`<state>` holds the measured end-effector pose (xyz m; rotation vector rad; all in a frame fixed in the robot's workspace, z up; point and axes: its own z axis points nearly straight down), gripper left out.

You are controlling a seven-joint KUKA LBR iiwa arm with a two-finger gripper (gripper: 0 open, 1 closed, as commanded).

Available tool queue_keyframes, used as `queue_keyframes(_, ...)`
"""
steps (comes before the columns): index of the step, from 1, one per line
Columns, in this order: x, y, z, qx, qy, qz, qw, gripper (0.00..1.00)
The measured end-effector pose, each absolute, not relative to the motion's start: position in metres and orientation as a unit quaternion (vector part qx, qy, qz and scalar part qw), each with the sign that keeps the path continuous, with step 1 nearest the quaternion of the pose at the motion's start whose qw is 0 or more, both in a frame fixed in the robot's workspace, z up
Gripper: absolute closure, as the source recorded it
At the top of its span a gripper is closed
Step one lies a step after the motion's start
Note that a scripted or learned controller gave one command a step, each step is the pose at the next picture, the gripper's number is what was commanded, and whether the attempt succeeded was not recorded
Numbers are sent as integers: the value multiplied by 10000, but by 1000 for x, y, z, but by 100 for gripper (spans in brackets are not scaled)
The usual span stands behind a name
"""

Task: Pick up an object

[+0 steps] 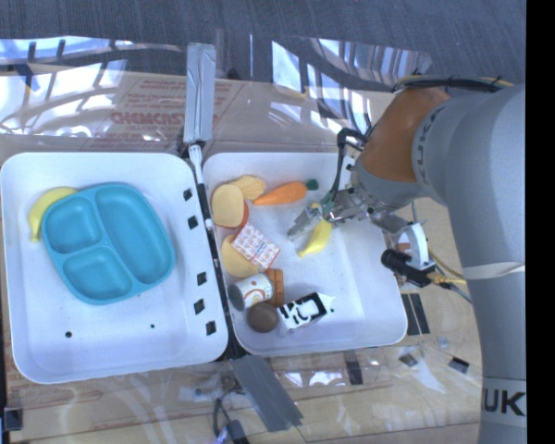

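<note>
A: Starting at the near edge of the desk, what do we have in the right bin (379, 326)?

B: Along its near wall we see a small black-and-white milk carton (304, 310) lying on its side, a brown ball-like piece (262, 317) touching it, and just beyond them a round white-and-orange item (252, 290). Farther in sits a patterned cracker-like square (256, 245) on a tan slice, then a round bun-like piece (229, 205).

A: And the gripper (316, 218)?

B: It hangs over the middle of the right bin, above a small yellow banana-shaped toy (317, 239). We judge that toy to be our target. The jaws look slightly spread with the toy's upper end at their tips, but we cannot tell whether they actually pinch it.

A: So how do we do this well?

B: We should centre the jaws across the toy's narrow width, not along its curve, and lower until the tips reach past its sides before pressing together. It lies apart from the cracker, so we have room on that side.

A: Anything beyond it?

B: A toy carrot (280, 193) lies near the far wall, just beyond the gripper; we should lift straight up to avoid nudging it. In the left bin (18, 340) a blue divided plate (106, 241) and a yellow banana (44, 207) sit well apart from our work.
</note>
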<state>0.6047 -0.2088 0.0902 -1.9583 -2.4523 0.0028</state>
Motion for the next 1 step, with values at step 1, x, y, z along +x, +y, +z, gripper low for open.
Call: queue_keyframes(1,606,-209,98,-6222,-7829,16,26,100)
